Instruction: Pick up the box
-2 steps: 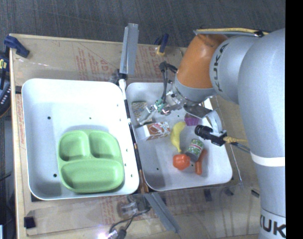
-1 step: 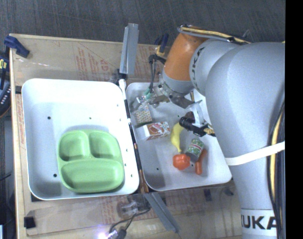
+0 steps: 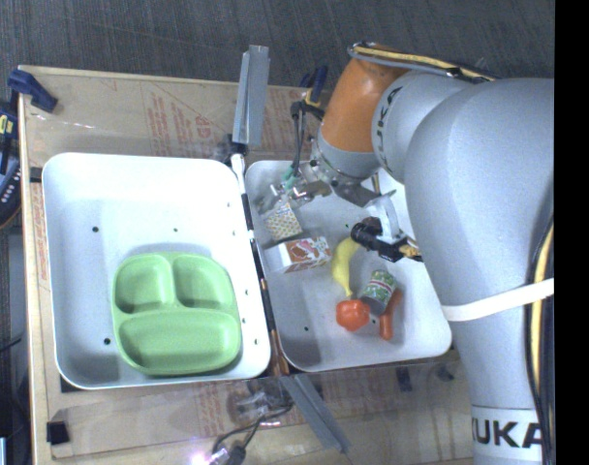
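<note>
A small box [image 3: 283, 221] with a speckled beige face lies in the upper left of the right bin [image 3: 304, 356], close to the wall between the bins. Just below it sits a second, red-brown box [image 3: 306, 252] with a picture on it. My gripper [image 3: 294, 188] hangs low over the bin's back left corner, right at the top edge of the speckled box. The wrist and the orange band [image 3: 357, 105] cover much of it from above. Nothing visibly rises off the bin floor with it.
The right bin also holds a banana [image 3: 344, 265], a green can [image 3: 379, 289], a red tomato [image 3: 351, 314] and an orange-red stick-shaped item [image 3: 387, 324]. In the left bin [image 3: 72, 192] lies a green divided plate [image 3: 176, 313]. The grey arm [image 3: 469, 211] overhangs the right bin's right side.
</note>
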`<state>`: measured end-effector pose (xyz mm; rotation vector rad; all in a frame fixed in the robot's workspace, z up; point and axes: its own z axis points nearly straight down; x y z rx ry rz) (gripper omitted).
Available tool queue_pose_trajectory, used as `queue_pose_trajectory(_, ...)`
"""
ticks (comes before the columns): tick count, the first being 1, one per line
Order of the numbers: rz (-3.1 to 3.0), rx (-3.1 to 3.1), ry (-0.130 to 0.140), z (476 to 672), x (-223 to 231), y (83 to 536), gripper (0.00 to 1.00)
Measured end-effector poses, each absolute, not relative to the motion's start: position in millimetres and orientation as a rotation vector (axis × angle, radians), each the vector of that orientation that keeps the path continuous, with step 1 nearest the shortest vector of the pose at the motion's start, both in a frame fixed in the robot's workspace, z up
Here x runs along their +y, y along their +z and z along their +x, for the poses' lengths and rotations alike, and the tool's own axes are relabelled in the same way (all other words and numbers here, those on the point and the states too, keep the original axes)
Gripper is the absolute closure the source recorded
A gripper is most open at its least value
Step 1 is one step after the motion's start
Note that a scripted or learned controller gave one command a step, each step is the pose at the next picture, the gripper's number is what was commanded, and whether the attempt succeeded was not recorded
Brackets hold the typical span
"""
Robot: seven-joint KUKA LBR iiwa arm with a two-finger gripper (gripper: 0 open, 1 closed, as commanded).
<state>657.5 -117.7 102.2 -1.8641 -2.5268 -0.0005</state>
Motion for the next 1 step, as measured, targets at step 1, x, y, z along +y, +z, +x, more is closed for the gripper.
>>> queue_pose_trajectory(1, -1.607, -2.700, 0.001, 629.8, -129.6, 212.4, 1.00)
